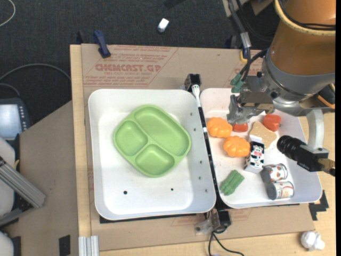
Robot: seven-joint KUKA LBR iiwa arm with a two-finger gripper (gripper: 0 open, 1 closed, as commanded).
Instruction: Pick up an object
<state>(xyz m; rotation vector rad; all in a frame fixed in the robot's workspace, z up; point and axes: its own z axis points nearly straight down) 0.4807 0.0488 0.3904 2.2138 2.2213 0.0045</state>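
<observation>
The counter [133, 63], a brown board, carries two white bins side by side. The left bin [106, 185] holds a green divided plate [152, 140] with bare floor all round it. The right bin [226, 103] is crowded, and the arm [306, 47] reaches down into its far half from the right. The gripper [242, 116] sits low by the upper orange piece [219, 127], with a red piece [272, 121] just to its right. Whether the jaws are released or clenched I cannot tell, and nothing shows between them, so the step looks like the descent onto a pick, with the grasp not yet made. Near it lie a second orange piece [236, 146], a tan slab [264, 134], a small printed carton [256, 156], a can [278, 181] on its side, and a green piece [232, 182] alone toward the near rim. The next move likely calls for settling squarely over one item and closing on it. Room is tight: the divider between the bins runs just left of the orange pieces, and the neighbours touch or nearly so.
</observation>
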